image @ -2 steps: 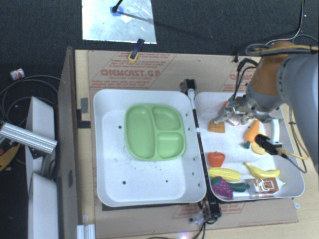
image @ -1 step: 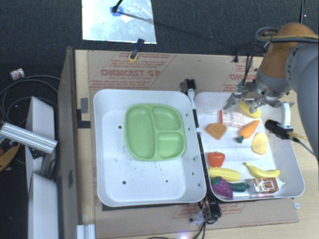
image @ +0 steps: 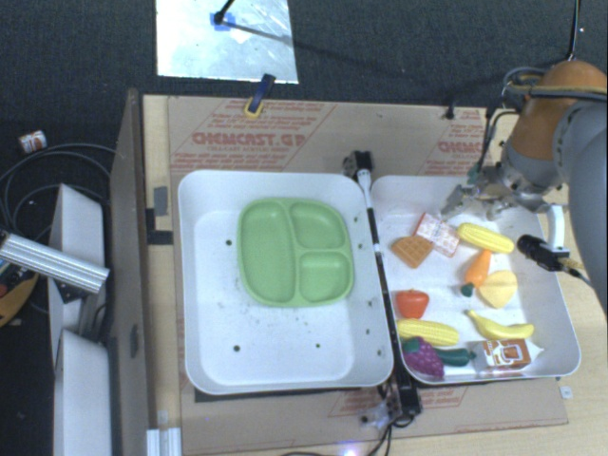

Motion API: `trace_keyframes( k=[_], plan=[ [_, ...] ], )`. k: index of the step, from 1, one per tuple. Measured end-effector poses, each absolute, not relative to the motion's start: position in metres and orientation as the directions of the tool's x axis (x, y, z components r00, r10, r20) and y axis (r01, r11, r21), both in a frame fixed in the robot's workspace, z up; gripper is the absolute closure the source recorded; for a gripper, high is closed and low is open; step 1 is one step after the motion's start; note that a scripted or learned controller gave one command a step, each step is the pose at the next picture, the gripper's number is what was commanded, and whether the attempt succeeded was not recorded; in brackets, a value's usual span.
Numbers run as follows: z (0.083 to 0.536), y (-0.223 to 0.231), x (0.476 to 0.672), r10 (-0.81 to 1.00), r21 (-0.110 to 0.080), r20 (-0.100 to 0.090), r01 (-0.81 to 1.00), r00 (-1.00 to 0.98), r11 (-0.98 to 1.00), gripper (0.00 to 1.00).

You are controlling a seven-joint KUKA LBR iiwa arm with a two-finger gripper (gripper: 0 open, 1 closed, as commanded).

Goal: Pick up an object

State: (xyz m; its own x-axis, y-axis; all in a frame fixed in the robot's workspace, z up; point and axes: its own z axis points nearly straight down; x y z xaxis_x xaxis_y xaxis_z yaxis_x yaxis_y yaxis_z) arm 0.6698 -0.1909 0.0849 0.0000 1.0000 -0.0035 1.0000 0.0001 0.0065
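One corn cob [image: 485, 237] is lying in the right bin [image: 570, 335], long axis running upper-left to lower-right; gripper [image: 472, 196] is hovering just above-left, jaw state indiscernible.

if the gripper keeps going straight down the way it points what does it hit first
Probably the bare white floor of the right bin, at its back edge. The gripper hangs beyond the pink-and-white packet and corn cob; depth is unclear.

Robot lab, plywood bench [image: 285, 126] (cables [image: 57, 174] nearby), dark carpet [image: 399, 27]

arm [image: 570, 126] cut off at right edge
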Motion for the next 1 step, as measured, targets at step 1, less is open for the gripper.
trace_keyframes(
  k=[1],
  plan=[
    [0.1141,-0.1929,0.6237,1.0,0.001,-0.001,1.0,0.0,0.0,0.0]
  ],
)
